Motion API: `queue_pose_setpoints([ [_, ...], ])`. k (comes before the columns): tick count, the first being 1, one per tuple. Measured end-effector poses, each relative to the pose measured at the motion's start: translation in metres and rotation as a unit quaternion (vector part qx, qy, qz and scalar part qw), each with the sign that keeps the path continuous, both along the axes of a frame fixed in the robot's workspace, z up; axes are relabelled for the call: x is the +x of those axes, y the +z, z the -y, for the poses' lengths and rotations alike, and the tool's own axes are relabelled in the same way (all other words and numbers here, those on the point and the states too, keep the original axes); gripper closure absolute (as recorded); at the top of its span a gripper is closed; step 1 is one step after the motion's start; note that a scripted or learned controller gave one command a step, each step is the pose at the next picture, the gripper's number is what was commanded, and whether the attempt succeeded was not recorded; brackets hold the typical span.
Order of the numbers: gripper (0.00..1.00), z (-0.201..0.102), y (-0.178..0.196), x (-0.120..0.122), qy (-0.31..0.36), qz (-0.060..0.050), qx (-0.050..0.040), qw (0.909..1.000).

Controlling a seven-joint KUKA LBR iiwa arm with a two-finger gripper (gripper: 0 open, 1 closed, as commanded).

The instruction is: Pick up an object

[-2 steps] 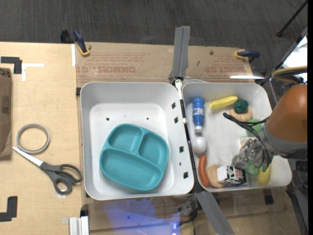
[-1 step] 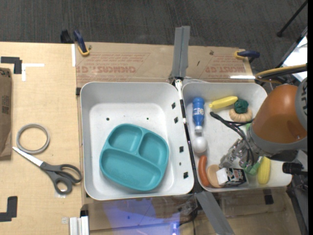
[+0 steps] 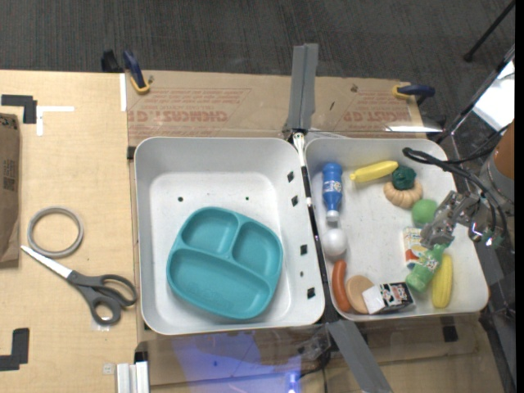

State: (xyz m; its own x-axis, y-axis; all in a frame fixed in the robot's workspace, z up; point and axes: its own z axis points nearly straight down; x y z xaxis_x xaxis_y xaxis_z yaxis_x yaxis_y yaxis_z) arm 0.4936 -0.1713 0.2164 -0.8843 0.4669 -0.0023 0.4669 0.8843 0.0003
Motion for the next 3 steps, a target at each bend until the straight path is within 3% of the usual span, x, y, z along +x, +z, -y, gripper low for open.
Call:
queue_pose_setpoints([
  [1, 1.00, 0.014, -0.123, -0.014, -0.057, -0.001, 0.0001, 0.9984],
  [2, 1.00, -0.062, 0.000, 0.010, -0.168, 0.000, 0.0003, 0.9857],
  [3, 1.00, -0.052, -0.105, 0.025, -0.093, 0.000, 0.0003, 0.9957],
])
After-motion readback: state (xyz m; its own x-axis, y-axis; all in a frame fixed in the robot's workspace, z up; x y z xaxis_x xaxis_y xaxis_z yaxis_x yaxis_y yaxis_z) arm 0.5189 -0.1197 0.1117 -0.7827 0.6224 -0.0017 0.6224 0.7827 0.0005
